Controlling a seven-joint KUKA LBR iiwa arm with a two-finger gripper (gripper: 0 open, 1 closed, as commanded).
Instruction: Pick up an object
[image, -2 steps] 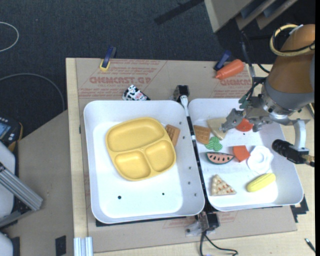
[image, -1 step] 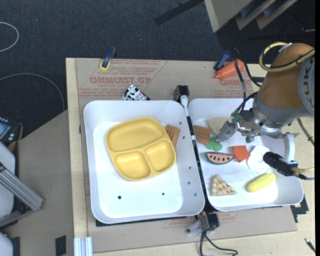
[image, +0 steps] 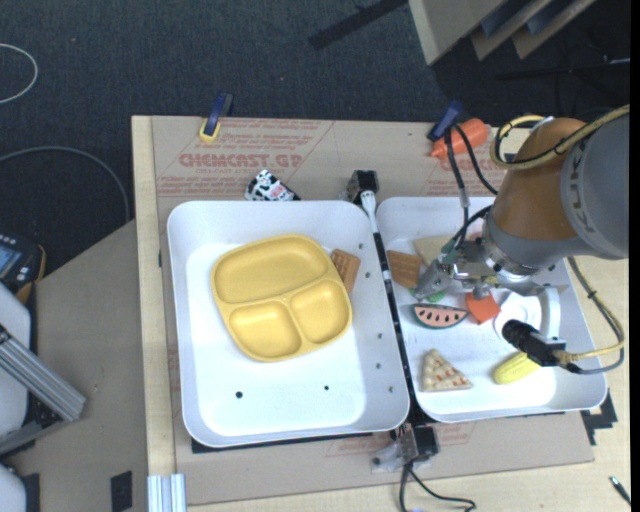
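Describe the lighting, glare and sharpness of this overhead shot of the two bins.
Camera view: even, diffuse light with soft shadows only; the left bin reads bright white, with mild sheen on the yellow divided plate; the small toy foods in the right bin, such as the watermelon slice, look slightly soft; the arm near the lens appears large and a little blurred.

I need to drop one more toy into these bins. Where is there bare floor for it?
The left bin has bare floor in front of the yellow divided plate, down to its near rim. The right bin is crowded: the gripper, watermelon slice, pizza slice and corn cob leave only narrow gaps.
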